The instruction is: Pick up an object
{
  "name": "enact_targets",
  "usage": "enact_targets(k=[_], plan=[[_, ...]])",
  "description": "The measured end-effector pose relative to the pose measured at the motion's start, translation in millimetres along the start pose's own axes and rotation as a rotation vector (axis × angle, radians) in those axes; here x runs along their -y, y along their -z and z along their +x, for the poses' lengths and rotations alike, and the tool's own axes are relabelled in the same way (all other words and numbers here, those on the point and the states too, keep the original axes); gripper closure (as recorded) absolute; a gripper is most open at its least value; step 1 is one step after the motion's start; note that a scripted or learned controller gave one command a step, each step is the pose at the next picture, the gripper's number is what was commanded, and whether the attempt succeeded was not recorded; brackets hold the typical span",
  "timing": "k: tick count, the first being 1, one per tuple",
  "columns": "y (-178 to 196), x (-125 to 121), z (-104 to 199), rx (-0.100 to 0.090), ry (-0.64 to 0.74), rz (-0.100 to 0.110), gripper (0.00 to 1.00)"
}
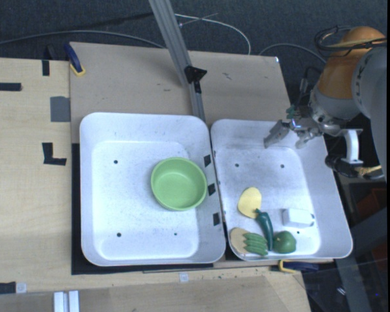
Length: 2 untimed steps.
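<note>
Above the right bin's [325,194] far edge, gripper [287,139] splayed, empty.

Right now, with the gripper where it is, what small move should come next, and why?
Probably travel toward the bin's near end. The gripper hangs open over the far edge of the right bin with nothing between its fingers, while the yellow piece and the small white block lie nearer the camera.

The tabletop [26,174] is of light wood with some dark tape marks, and a brown board [136,77] lies on its far part. Two shallow white bins stand directly on it, touching side by side: the left bin [104,239] and the right bin [325,200]. A blue-and-yellow clamp [73,58] sits at the board's far left corner.
</note>
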State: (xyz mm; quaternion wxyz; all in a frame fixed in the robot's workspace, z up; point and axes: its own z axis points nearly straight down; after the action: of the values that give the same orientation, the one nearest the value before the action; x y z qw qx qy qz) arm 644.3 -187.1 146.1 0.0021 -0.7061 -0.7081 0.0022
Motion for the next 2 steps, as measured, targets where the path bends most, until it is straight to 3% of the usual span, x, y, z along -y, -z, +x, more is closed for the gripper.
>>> enact_targets(k=[1,2], plan=[[-55,1,1,0.000,0.000,0.000,0.00],[-41,-1,2,0.001,0.002,-0.004,1.00]])
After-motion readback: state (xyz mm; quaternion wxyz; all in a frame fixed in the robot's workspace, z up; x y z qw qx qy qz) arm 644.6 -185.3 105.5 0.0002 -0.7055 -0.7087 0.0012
